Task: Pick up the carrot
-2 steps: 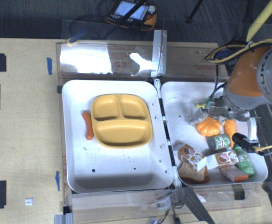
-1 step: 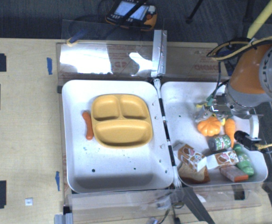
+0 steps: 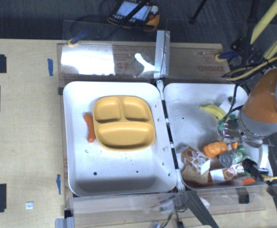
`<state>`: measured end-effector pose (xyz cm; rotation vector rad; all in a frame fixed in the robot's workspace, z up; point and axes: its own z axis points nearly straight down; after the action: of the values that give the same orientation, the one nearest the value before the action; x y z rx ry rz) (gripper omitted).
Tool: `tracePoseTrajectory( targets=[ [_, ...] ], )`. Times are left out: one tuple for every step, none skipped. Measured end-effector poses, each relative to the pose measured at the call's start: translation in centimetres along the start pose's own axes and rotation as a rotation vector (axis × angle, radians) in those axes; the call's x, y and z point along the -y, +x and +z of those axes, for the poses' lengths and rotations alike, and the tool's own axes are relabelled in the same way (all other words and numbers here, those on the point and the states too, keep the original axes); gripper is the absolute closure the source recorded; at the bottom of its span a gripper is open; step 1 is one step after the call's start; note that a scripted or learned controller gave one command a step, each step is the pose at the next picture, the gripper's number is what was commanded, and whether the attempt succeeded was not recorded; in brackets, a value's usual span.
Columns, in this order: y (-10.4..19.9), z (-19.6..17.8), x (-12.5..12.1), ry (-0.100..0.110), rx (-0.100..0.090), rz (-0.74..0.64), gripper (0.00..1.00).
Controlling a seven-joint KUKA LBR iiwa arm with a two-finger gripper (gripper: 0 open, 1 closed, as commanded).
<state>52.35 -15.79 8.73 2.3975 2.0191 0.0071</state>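
- Hovering low in the right bin (image 3: 176,99), my gripper (image 3: 235,148): fingers hidden, I cannot tell their state
- carrot (image 3: 90,127) lies far left in the other bin, long axis running near-to-far beside the yellow plate (image 3: 124,122)

The arm (image 3: 266,106) is running off the right edge, so most of its body is cut away, and its wrist is covering the jaws — whether they are parted or closed is not readable. Under the wrist, the right bin's (image 3: 190,99) far-right wall is lying hidden. A small orange piece (image 3: 248,180) just below the jaws is poking out from under a black part, too little of it showing to name. The packets (image 3: 224,174) beside it are overlapping — their labels are blurring. The counter (image 3: 19,127) is getting cropped at the left edge.
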Motion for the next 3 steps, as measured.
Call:
tracePoseTrajectory(
  targets=[
    [5.1, -0.1, 5.0, -0.006, 0.001, 0.372, 1.00],
    [8.3, -9.7, 2.7, 0.011, 0.002, 0.479, 1.00],
    [8.3, -9.7, 2.7, 0.011, 0.002, 0.479, 0.00]
  ],
)
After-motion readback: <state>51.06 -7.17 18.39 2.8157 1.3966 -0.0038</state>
